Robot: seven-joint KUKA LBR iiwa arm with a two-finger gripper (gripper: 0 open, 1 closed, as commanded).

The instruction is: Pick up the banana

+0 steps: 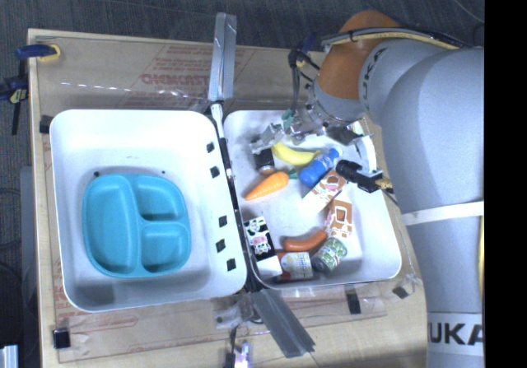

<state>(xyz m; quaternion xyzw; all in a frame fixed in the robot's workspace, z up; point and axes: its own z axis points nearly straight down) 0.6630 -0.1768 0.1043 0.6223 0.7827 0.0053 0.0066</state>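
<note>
Yellow, the banana (291,153) lies in the right bin (380,266), near its far wall, just below the gripper (298,125); whether that gripper is spread or pressed together cannot be told. A blue bottle (317,169) touches the banana's right end and an orange carrot (267,186) lies just beside it. The arm (428,136) reads "UKA". A turquoise divided plate (136,224) sits in the left bin (66,144).
</note>
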